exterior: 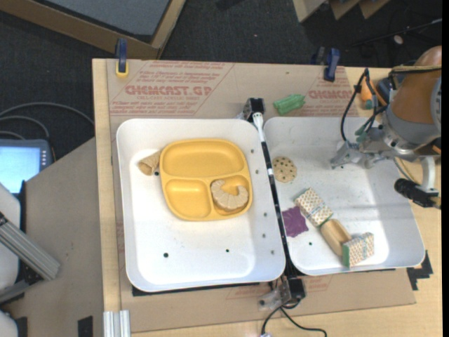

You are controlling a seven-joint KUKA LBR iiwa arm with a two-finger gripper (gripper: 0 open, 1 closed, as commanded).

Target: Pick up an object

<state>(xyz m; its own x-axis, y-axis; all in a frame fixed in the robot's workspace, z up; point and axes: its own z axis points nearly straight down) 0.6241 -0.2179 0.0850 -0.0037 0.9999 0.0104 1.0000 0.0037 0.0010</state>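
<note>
I see a wrapped candy bar (331,227) lying slantwise in the right bin (393,258), a purple scrap (293,221) just beside it and a round cookie (283,168) nearer the divider. The gripper (349,156) hangs low over that bin's far side; I cannot tell its state. The left bin (189,258) holds a yellow divided plate (203,176). Both sit on a cardboard-covered bench (175,90) over dark carpet (231,27).

My gripper (349,155) hangs over the right bin's (393,258) far side — the cookie (283,168) left of it, the wrapped bar (330,227) nearer; the tray (203,177) sits in the left bin (196,258).
</note>
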